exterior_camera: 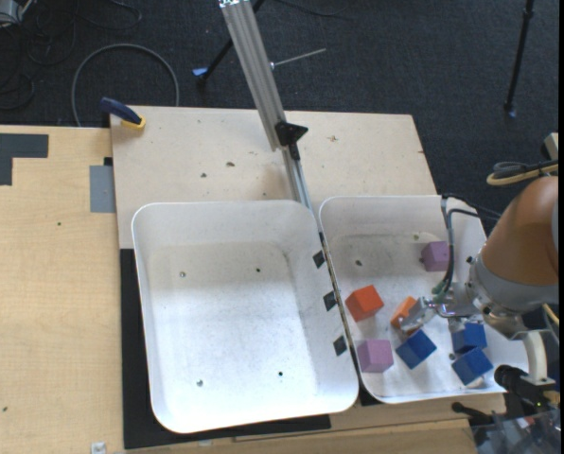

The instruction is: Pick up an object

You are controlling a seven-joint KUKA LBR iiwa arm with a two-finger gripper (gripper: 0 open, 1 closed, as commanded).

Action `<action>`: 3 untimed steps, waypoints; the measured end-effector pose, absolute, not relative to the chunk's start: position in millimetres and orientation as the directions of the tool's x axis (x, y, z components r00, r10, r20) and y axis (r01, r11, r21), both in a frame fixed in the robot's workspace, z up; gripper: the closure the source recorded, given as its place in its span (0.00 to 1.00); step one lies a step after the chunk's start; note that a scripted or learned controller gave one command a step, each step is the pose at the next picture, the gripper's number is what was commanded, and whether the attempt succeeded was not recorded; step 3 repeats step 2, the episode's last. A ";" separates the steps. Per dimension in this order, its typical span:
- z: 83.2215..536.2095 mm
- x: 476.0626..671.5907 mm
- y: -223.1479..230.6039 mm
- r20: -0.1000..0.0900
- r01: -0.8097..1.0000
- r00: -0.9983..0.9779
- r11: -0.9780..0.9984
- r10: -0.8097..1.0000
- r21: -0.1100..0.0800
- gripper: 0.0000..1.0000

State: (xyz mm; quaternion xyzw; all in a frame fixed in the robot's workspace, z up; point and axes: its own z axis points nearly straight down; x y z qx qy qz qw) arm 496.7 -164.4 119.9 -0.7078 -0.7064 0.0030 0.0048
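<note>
Metal tool (416,320), grip state unclear, sits among matte cubes in white bin (386,218).

The grey arm with its orange band (533,218) reaches into the right bin (381,214), and its gripper (416,319) sits low among the blocks there. A small orange block (404,307) lies right at the fingertips; whether it is between them cannot be told. Further off from the gripper, towards the left bin, lies a larger orange block (364,302). On the gripper's near side stand a blue block (416,349) just beside it and a purple block (375,355) a little beyond. Two more blue blocks (470,352) lie under the wrist. A second purple block (435,254) rests on the far side of the gripper. The left bin (159,220) lies well apart from the gripper.
</note>
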 end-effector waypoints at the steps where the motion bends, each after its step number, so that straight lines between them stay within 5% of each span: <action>1: 133.5 498.4 -165.1 0.002 1.000 0.005 -0.005 1.000 -0.004 1.00; 2: 133.0 498.3 -165.3 0.002 1.000 0.008 -0.008 1.000 -0.004 0.00; 3: 133.0 498.3 -165.3 0.002 1.000 0.008 -0.008 1.000 -0.004 0.00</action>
